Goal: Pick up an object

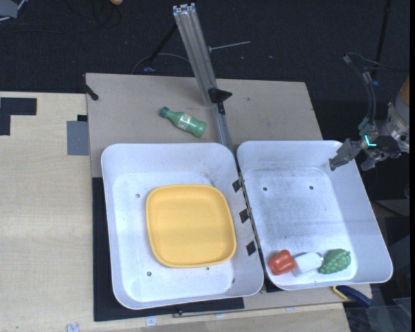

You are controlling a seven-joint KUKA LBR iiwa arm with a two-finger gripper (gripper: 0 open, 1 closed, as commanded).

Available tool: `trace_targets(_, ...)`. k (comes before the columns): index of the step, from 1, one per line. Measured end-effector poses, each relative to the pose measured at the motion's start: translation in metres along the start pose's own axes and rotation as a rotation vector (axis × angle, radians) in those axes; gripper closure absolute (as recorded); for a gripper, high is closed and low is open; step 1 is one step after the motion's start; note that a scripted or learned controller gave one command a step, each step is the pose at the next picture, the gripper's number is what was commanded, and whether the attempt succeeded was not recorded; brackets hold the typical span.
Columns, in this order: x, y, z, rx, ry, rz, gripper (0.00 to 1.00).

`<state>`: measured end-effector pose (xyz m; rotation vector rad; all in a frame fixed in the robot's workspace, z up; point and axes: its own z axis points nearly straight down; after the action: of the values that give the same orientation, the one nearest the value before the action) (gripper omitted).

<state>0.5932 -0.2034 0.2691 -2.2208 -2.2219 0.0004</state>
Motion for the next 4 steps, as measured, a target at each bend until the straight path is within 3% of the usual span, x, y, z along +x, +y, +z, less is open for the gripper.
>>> trace_targets(1, 0.000, 0.000, 0.000, 0.000, 0.000, 0.000, 0.00)
trace_targets(4, -0.003, 0.003, 0.169, 0.006, 0.001, -0.001, 0.00)
